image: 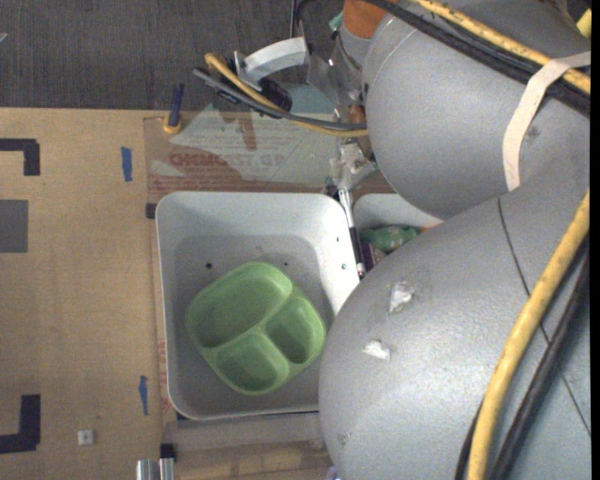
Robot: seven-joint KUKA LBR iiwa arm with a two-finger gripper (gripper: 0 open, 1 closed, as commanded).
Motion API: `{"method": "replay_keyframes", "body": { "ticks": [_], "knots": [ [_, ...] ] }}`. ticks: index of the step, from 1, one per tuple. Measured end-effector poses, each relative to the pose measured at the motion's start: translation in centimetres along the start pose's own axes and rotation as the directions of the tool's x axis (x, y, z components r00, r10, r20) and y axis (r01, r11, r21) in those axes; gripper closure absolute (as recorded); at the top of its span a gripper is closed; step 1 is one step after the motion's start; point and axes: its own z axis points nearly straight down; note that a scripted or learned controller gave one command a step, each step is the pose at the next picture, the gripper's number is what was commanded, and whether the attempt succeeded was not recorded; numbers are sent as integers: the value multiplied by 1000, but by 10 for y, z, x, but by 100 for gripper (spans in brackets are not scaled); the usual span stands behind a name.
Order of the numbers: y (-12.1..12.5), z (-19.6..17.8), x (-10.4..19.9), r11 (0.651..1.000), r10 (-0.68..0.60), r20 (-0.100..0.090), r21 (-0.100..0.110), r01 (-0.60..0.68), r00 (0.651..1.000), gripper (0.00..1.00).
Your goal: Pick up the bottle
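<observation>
A small piece of a green object point(391, 236) shows in the right bin point(380, 203), in the gap between two arm links. It may be the bottle, but too little of it is visible to tell its shape. The big grey arm point(450, 356) covers most of that bin, reaching in from the right and top. Its orange band point(361, 14) sits at the top edge of the camera view.
The left bin point(178, 234) holds a light green divided plate point(255, 326) lying flat near its front. Yellow and black cables point(244, 86) hang behind the bins. Brown cardboard with blue tape marks point(127, 164) covers the bench on the left.
</observation>
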Motion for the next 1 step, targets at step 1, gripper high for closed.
{"method": "replay_keyframes", "body": {
  "ticks": [1],
  "knots": [
    [-36, 5, 46, 1000, 1, -1, 0, -1, 1000, 100]
  ]
}}
